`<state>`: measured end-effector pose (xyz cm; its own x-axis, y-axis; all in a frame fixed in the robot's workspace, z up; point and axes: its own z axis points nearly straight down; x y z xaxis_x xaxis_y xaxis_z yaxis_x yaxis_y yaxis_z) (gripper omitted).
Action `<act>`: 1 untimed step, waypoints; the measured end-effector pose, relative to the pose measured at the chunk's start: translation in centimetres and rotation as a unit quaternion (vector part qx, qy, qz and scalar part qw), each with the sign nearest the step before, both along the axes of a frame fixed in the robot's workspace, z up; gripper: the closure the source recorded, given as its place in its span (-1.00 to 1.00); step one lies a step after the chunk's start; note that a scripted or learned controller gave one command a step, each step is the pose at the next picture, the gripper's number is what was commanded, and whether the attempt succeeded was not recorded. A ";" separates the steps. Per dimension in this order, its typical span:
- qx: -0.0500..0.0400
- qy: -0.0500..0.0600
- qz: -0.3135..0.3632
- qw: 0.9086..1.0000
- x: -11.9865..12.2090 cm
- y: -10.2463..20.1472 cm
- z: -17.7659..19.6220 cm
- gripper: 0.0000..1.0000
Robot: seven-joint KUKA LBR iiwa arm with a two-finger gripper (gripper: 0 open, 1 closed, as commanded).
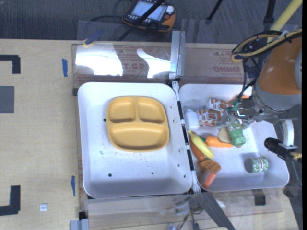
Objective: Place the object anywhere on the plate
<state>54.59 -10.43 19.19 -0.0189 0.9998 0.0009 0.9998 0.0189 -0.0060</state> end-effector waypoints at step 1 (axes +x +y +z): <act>-0.001 -0.001 0.034 0.999 4.7 5.7 -1.0 1.00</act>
